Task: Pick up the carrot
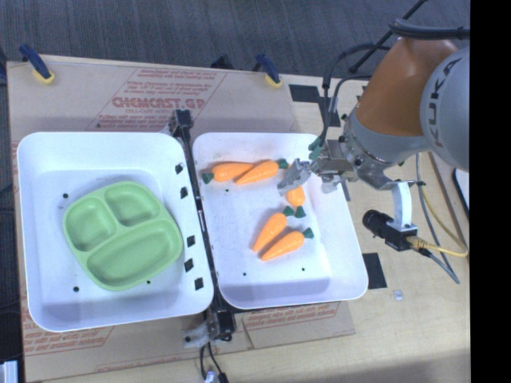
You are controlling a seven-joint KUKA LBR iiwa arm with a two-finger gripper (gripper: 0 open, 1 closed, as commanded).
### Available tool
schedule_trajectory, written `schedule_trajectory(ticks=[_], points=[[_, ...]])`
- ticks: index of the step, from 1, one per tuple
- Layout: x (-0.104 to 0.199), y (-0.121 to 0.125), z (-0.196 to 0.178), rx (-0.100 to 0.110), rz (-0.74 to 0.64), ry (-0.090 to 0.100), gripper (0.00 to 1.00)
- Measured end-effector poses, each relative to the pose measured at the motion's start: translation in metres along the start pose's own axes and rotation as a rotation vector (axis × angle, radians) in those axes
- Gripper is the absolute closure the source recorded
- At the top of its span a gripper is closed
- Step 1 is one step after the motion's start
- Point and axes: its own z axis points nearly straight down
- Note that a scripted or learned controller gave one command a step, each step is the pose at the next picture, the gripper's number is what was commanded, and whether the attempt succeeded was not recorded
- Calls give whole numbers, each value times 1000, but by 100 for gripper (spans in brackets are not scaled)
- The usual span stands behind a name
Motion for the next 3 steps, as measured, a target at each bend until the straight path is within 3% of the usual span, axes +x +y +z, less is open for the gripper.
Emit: schedule_trajectory(ticks=[1,2,3], points=[[-57,63,102,4,1,0,0],[-74,78,174,3,0,0,0],[-74,79,163,3,-4,-1,100]])
